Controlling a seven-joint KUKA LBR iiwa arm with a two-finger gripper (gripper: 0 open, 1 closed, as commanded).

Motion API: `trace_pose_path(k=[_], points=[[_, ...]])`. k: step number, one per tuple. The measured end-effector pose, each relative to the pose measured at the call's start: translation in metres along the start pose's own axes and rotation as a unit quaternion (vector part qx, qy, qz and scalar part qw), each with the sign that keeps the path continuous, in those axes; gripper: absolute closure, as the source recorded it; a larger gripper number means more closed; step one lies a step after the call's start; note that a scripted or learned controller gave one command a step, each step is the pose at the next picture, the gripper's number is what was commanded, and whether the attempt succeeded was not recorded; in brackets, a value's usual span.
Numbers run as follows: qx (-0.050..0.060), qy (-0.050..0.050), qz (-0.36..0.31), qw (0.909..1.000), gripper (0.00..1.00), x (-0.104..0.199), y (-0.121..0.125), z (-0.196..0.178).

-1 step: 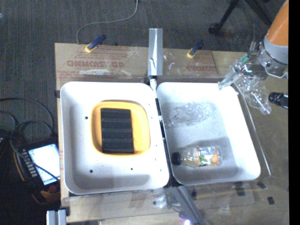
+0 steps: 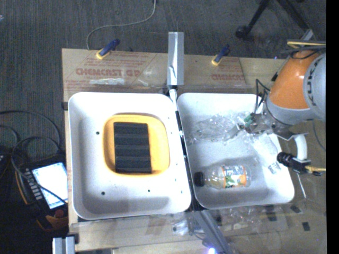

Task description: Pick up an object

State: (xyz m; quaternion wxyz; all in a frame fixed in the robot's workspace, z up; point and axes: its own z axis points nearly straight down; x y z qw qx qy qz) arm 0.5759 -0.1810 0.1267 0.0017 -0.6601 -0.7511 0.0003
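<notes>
While the arm (image 2: pixel 302 91) reaches in from the right edge of the view, the far-left floor holds a tablet-like device (image 2: pixel 45 181) with a lit screen, ringed by dark cables, well apart from the gripper. Nearer, the left bin (image 2: pixel 79 142) sits on the bench, and in its middle lies a yellow tray-shaped object (image 2: pixel 161 142) with a black ribbed insert (image 2: pixel 131 147), flat and a full bin away from the gripper. Behind the bins, a brown board (image 2: pixel 106 73) with red lettering runs along the far side, with two blue-and-yellow clamps (image 2: pixel 107 48) on its back edge and an upright metal post (image 2: pixel 175 60) between them, at the seam where the bins meet.

The right bin (image 2: pixel 212 194) lies just beside the left one, touching it along the seam. In its near part a clear plastic bottle (image 2: pixel 222 176) with a dark cap and an orange-and-green label lies on its side, cap toward the left bin, below and to the left of the gripper and apart from it. A crumpled clear plastic piece (image 2: pixel 214 127) lies in the far part of this bin, just left of the gripper.

The gripper (image 2: pixel 254 123) hangs over the far right part of the right bin, under the orange band; whether it is released or clenched cannot be told from this view, since glare and clear plastic blur its tip.
</notes>
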Motion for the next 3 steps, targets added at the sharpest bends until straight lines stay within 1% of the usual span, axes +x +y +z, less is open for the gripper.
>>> trace_pose_path(k=[1,2,3], points=[[-0.01,-0.005,-0.048,0.9988,0.0,0.013,-0.044,0.035],[-0.001,-0.002,0.037,0.9993,0.0,-0.024,0.023,0.025],[0.0,0.0,-0.054,0.9985,0.0,0.042,-0.068,-0.003]])
